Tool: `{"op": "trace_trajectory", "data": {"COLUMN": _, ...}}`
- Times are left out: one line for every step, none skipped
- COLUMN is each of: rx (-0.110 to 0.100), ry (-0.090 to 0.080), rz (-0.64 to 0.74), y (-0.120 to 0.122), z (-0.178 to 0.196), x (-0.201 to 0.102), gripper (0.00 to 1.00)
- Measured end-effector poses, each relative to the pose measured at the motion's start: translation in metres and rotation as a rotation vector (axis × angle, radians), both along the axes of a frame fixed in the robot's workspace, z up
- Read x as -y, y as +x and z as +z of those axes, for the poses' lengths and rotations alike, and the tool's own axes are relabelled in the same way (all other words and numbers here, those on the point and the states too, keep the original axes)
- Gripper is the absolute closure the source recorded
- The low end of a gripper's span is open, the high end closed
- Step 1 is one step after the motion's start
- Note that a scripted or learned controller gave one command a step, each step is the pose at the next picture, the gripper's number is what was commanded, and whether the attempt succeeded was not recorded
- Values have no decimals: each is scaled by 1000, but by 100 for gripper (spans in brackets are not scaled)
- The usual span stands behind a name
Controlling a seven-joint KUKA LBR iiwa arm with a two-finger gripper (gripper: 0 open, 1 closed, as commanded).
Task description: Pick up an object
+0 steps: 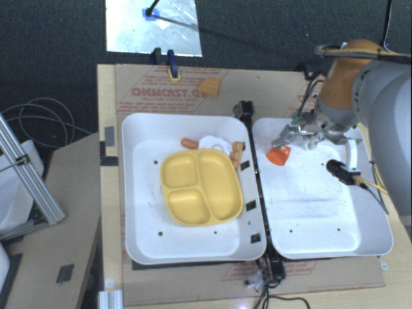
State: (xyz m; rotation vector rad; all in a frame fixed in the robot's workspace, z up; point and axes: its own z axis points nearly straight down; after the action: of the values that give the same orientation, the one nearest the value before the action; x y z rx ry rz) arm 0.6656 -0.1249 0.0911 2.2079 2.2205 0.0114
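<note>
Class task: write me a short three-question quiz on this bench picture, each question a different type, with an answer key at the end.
1. True or false: the yellow divided plate lies in the right bin.
2. Multiple choice: the small orange object sits (a) in the left bin, (b) in the right bin, (c) on the cardboard behind the bins.
3. Fill in: the pincer is just above the small ______ object in the picture.

Key: 1 false; 2 b; 3 orange.
</note>
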Motion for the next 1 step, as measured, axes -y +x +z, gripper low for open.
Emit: {"op": "trace_trajectory", "data": {"rx": 0, "ry": 0, "rz": 0, "y": 0, "z": 0, "x": 0, "gripper": 0}}
